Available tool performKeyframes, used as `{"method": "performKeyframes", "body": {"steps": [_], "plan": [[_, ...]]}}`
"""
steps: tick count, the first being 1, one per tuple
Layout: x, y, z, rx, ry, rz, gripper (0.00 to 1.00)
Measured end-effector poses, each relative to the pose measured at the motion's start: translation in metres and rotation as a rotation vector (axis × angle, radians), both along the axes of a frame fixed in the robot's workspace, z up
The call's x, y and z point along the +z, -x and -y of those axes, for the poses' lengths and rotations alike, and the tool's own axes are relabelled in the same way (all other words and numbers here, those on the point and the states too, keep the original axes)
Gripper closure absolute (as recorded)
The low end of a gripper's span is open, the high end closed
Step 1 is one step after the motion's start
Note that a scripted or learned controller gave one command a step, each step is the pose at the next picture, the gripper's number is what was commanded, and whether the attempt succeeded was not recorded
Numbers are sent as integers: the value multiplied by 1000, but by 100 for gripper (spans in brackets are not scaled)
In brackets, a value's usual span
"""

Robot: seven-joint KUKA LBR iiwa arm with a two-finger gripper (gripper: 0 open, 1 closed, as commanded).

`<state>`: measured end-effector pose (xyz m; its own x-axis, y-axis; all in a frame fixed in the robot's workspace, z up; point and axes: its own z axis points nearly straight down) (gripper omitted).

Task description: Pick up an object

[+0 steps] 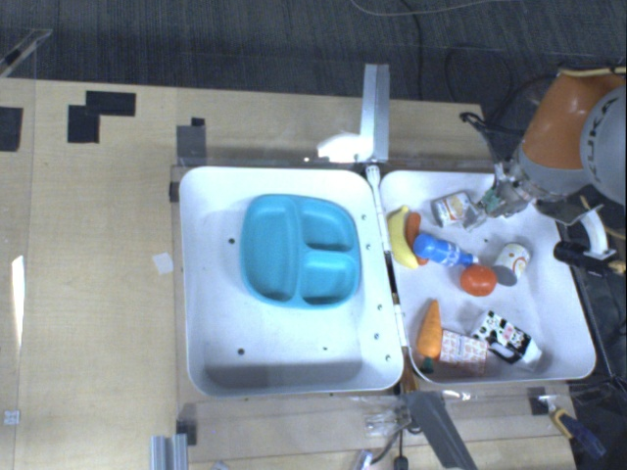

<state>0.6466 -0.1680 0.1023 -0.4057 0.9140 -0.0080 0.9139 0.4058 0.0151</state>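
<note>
Pincer (493,202) beside small printed packet (452,207)

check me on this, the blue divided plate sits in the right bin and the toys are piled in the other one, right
Not quite. The camera view shows the blue divided plate in the left bin, not the right one. The toys, such as the banana, the carrot and the blue bottle, lie in the other one, the right bin.

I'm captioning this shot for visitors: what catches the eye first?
The big blue divided tray sitting alone in the left bin. Next, the clutter in the right bin: banana, blue bottle, red ball, carrot. The gripper hovers near that bin's far edge.
</note>
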Motion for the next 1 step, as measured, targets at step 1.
{"method": "performKeyframes", "body": {"steps": [1], "plan": [[104,-25,-61,111,1,-6,100]]}}
